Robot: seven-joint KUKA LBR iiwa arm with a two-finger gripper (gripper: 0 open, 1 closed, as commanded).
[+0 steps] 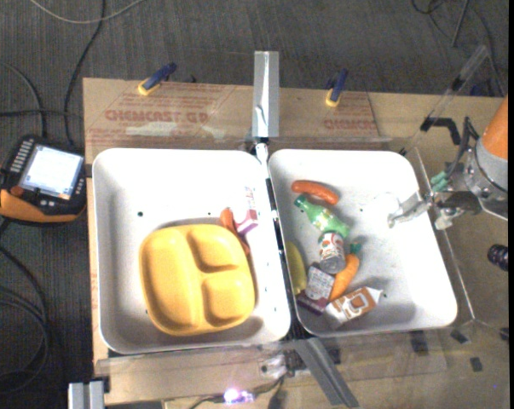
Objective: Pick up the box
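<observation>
At the right rim of the right bin (427, 254), the jaws (407, 209) are seen low over the white floor, with nothing between them; whether they are wide or narrow cannot be told from this slant. The grey arm (487, 181) is reached in from the right, its orange band (498, 139) showing at the edge. The box (356, 303), small and orange and white, is found lying tilted near the front of the right bin, well apart from the jaws. Just beside it a carrot (343, 277) is leaned, touching a purple packet (316, 286). Behind these a can (331, 250), a green bottle (320, 214) and a sausage (315, 192) are laid. Within the left bin (120, 186) a yellow divided tray (198, 277) is set.
</observation>
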